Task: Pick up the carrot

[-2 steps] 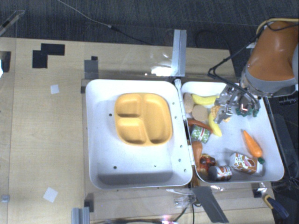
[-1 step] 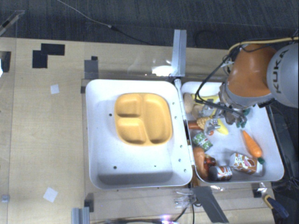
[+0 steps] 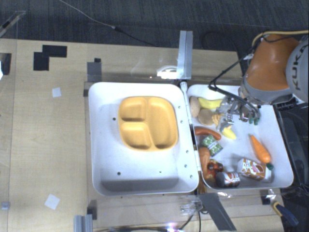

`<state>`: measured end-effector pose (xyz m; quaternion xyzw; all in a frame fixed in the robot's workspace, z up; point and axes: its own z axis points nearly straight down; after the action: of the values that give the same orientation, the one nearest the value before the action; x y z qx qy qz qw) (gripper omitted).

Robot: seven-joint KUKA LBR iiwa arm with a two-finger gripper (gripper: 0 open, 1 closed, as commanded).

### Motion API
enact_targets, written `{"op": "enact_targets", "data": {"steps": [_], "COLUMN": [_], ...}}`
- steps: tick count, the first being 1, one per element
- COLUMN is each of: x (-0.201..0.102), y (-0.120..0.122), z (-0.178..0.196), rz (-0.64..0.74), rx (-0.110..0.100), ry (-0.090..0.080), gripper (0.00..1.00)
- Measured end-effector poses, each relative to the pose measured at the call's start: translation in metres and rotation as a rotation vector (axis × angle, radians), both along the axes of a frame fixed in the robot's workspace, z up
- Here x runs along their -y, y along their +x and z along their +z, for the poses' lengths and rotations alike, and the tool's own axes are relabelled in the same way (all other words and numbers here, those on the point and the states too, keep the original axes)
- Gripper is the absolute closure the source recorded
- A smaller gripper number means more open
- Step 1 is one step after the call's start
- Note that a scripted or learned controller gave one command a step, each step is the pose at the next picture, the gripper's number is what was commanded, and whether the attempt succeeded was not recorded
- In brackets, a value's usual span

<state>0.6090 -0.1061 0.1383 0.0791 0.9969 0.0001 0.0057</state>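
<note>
Your tabletop (image 3: 43, 144) is pale wood, marked with black shapes at 10 o'clock and small white squares along its 9 o'clock side. Beyond it, toward 12 o'clock, lies dark ribbed flooring crossed by a thin cable. Two shallow white bins sit side by side, divided by a metal post at 12 o'clock.

The left bin (image 3: 104, 173) carries a yellow sectioned tray (image 3: 147, 123) with three compartments, set near its centre.

The right bin (image 3: 282, 144) holds the clutter. Locate the carrot (image 3: 260, 149) at 4 o'clock within this bin, lying flat with its narrow tip toward 11 o'clock and its green stub toward 5 o'clock. Just beyond the stub, at 6 o'clock, a small labelled bottle (image 3: 253, 170) lies on its side. A banana (image 3: 211, 102) and a potato (image 3: 206, 116) occupy the 10 o'clock corner. A red sausage (image 3: 207, 132), a green packet (image 3: 211, 144) and a dark can (image 3: 227, 179) line the 8 o'clock side.

The pincer (image 3: 231, 118) hangs over the bin's upper middle, close beside the potato and apart from the carrot. You cannot tell whether it stands parted or closed.
</note>
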Motion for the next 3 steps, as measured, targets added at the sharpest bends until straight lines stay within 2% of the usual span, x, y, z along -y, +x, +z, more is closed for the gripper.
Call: {"op": "enact_targets", "data": {"steps": [1,2,3], "x": [0.075,0.068,0.067], "y": [-0.092,-0.120,-0.116], "z": [-0.049,-0.038,-0.026], "rz": [0.101,0.094,0.100], "rx": [0.003,-0.004,0.006], "ry": [-0.006,-0.001,-0.004], "gripper": [1.00,1.00,1.00]}}
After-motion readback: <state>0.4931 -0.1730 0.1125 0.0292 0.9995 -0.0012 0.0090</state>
